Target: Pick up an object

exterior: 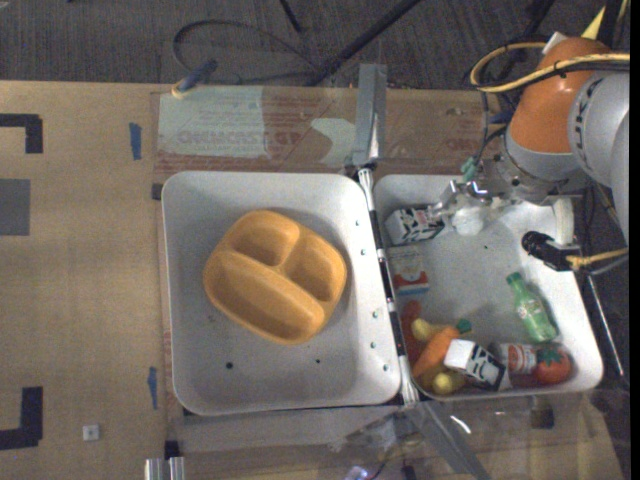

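The end effector (462,208) hovers at the right bin's (590,343) twelve o'clock edge, just beside a small milk carton (413,224). Whether it is wide or narrow, I cannot tell. A yellow divided plate (276,275) fills the left bin (200,368).

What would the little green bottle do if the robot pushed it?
The green bottle lies on its side in the right bin, so it would probably roll. It looks like smooth, see-through plastic, likely light and perhaps slippery for the gripper.
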Tool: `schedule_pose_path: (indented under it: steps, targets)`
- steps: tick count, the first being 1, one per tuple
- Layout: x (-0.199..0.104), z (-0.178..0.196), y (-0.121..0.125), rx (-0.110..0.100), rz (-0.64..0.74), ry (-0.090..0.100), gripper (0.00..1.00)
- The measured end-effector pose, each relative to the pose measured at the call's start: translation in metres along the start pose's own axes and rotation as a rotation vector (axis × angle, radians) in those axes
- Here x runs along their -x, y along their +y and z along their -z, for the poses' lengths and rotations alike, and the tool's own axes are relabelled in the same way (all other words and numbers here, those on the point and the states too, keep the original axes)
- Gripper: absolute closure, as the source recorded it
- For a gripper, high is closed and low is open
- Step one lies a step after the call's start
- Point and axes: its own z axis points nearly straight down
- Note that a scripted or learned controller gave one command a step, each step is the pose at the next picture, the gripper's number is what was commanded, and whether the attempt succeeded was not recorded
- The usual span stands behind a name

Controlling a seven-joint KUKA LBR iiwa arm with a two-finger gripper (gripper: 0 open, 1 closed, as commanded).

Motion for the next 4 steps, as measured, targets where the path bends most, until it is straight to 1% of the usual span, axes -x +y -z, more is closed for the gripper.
schedule_pose_path:
  steps: [1,2,3,4]
  targets:
    - [0.001,0.011,0.001,0.003,0.000,-0.003,1.00]
    - [-0.022,0.121,0.005,-0.023,0.124,0.004,1.00]
    - [-0.040,0.129,-0.003,-0.027,0.292,0.008,1.00]
    - [-0.039,0.141,-0.001,-0.022,0.291,0.006,1.00]
